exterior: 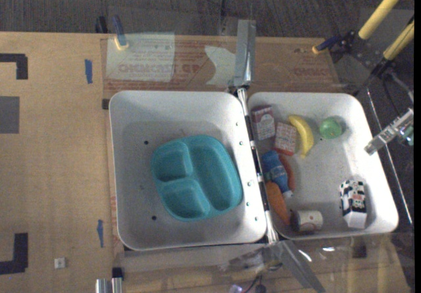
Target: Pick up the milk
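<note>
Milk (353, 203) in right bin's (385, 183) near-right corner, perhaps lying flat

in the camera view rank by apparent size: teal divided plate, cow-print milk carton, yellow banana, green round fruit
Largest to smallest:
1. teal divided plastic plate
2. black-and-white cow-print milk carton and yellow banana, which look about alike, so they are not ranked against each other
3. small green round fruit

- My worktop (52, 173) is a tan board with black corner marks at its left side and bits of blue tape.
- Two shallow white bins sit on it side by side, touching along a middle seam: the left bin (131, 120) and the right bin (375, 153).
- A taped-down printed sheet (148, 54) lies just behind the left bin.
</note>
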Tool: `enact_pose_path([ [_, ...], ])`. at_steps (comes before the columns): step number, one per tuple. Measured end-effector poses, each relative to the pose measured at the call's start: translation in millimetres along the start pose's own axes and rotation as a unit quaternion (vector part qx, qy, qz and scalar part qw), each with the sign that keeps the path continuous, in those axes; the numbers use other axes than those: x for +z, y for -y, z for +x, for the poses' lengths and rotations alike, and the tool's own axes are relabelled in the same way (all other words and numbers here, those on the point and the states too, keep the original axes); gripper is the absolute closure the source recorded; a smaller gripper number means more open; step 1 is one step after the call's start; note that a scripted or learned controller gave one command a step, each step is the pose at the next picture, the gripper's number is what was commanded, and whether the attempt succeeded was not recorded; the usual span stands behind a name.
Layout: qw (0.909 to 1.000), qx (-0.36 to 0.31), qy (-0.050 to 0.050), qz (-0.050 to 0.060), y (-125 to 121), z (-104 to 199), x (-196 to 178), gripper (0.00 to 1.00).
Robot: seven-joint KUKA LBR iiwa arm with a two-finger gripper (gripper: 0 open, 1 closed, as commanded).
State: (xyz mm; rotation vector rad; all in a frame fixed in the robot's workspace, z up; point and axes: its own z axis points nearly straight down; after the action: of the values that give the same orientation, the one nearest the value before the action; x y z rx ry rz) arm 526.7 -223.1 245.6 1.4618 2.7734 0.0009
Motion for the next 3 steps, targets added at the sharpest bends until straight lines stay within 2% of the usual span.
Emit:
enact_pose_path([
  [1, 1.0, 0.0, 0.0, 0.0, 0.1, 0.1, 0.2, 0.0],
  [2, 0.9994, -0.036, -0.002, 0.001, 38.8, 26.3, 62.7, 0.0],
  [3, 0.9985, -0.055, 0.001, 0.0, 37.8, 26.2, 149.2, 0.0],
])
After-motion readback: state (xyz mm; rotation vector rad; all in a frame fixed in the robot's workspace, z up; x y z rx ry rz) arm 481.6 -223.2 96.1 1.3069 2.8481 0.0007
